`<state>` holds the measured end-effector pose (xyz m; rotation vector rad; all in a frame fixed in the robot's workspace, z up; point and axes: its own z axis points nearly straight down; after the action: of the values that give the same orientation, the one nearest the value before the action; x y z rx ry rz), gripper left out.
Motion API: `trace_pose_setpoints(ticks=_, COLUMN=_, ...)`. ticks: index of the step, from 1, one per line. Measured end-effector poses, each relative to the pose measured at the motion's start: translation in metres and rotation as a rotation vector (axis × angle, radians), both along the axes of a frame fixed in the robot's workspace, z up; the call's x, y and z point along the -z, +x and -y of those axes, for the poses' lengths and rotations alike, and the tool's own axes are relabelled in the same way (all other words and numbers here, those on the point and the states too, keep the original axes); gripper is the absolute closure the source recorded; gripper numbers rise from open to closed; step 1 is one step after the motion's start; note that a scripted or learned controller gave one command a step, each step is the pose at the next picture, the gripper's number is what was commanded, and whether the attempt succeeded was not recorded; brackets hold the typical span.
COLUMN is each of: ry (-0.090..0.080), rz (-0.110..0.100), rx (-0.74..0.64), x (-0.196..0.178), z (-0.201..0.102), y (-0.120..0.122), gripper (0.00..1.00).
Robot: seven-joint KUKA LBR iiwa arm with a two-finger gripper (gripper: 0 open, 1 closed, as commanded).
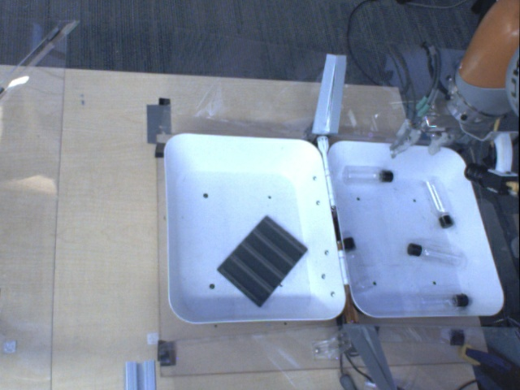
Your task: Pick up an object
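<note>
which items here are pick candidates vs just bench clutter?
Pick candidates:
- dark ribbed rectangular pad in the left white bin
- clear plastic tubes with black caps in the right white bin
- gripper, over the right bin's far edge

Clutter:
- metal bracket
- black cable

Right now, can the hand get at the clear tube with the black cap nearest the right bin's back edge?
Probably yes. The hand hovers at that bin's back rim, and the clear black-capped tube lies alone just beside it, with nothing between them.
</note>
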<state>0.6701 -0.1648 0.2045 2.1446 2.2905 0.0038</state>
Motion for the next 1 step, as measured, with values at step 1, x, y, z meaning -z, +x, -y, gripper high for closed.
trace_pose_setpoints(ticks=1, ry=-0.003, rz=0.020, rx=0.047, x=0.0842, z=0.0068, y=0.0031, gripper=0.00)
